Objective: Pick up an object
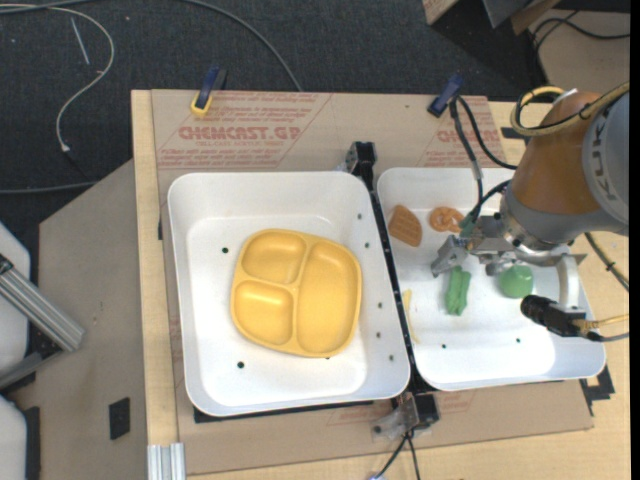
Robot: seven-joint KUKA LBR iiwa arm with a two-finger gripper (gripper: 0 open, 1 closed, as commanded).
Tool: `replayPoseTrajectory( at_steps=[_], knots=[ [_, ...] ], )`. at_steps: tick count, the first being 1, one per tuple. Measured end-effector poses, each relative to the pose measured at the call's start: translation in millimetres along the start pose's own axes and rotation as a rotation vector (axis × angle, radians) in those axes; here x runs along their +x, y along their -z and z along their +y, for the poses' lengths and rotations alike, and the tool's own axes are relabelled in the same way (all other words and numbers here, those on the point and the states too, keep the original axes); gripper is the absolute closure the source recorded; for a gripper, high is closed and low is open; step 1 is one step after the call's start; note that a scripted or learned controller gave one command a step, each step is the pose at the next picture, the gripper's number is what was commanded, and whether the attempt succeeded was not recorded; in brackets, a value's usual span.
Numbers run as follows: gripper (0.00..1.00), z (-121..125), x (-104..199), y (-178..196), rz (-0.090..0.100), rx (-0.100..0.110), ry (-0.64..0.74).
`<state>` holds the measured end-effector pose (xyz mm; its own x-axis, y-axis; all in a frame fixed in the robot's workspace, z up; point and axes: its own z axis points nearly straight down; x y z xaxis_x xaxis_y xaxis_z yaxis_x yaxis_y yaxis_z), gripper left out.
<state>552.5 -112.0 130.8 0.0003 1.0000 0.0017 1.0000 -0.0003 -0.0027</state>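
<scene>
The bench holds 2 white bins side by side. The left bin (200, 268) has a yellow plate (297, 291) with 3 sections in it. The right bin (480, 363) has 4 small things: a tan piece (405, 225), an orange piece (446, 218), a long green toy (457, 291) and a round green one (516, 282). The arm (565, 173) reaches in over the right bin. Its claw (452, 260) hangs just above the top end of the long green toy. I cannot tell if the claw is open or closed.
</scene>
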Motion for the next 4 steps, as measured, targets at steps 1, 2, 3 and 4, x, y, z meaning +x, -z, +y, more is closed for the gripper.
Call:
replayPoseTrajectory(
  at_steps=[1,2,3,4],
  knots=[
    [0.00,0,1,-48,0.001,0.001,-0.001],
    [1.00,1,1,-35,0.000,-0.003,0.000],
    [1.00,0,-4,28,-0.003,-0.008,0.001],
    [1.00,3,-10,91,-0.004,-0.011,0.001]
  ],
)
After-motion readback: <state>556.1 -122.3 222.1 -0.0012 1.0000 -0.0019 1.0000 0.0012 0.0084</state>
